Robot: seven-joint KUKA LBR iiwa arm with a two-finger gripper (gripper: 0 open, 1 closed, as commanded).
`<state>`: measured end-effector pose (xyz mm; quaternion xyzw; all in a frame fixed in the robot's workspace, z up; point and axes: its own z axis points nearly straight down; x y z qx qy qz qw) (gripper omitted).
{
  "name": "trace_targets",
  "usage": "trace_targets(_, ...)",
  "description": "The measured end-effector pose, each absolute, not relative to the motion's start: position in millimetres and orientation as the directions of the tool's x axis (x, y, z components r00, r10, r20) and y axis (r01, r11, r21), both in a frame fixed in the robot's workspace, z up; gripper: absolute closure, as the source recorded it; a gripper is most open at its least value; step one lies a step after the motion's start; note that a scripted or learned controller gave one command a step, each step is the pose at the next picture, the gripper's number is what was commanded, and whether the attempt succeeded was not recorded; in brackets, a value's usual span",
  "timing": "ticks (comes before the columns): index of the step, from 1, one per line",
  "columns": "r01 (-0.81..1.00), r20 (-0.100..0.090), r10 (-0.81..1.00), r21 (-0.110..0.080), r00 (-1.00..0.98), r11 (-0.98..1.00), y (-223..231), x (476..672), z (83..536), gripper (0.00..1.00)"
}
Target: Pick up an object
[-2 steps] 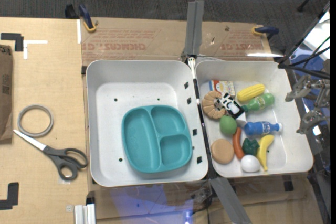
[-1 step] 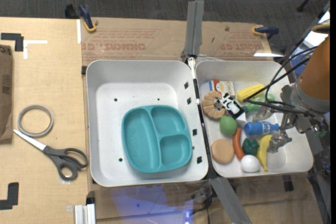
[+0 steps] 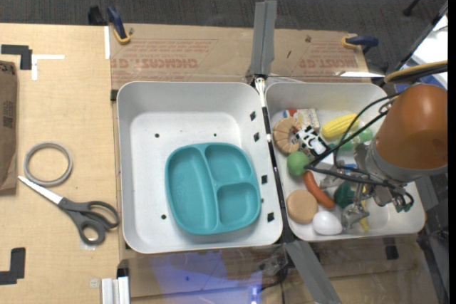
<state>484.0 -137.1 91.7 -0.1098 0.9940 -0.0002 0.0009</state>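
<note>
The right bin [image 3: 331,86] holds several toy foods: a yellow corn cob [image 3: 339,126], a green ball [image 3: 296,164], a red-orange chili [image 3: 318,190], a tan round piece [image 3: 301,206], a white egg [image 3: 327,223], a brown cookie-like piece [image 3: 286,134] and a black-and-white toy [image 3: 308,140]. My arm, with its orange band [image 3: 418,128], reaches down into this bin at the right. The gripper [image 3: 354,208] is low among the objects near the egg and a dark green item [image 3: 345,194]. Cables and the wrist hide its tips.
The left bin [image 3: 135,153] holds a teal divided tray [image 3: 214,186]. On the bench at left lie scissors [image 3: 75,208], a roll of tape [image 3: 48,162] and a brown bag edge [image 3: 7,124]. Clamps hold cardboard behind the bins.
</note>
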Motion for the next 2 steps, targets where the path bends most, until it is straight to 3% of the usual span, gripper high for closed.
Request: trace_targets(2,-0.030,-0.002,-0.030,0.000,-1.000,1.000,-93.1,487.1,91.7,0.00)
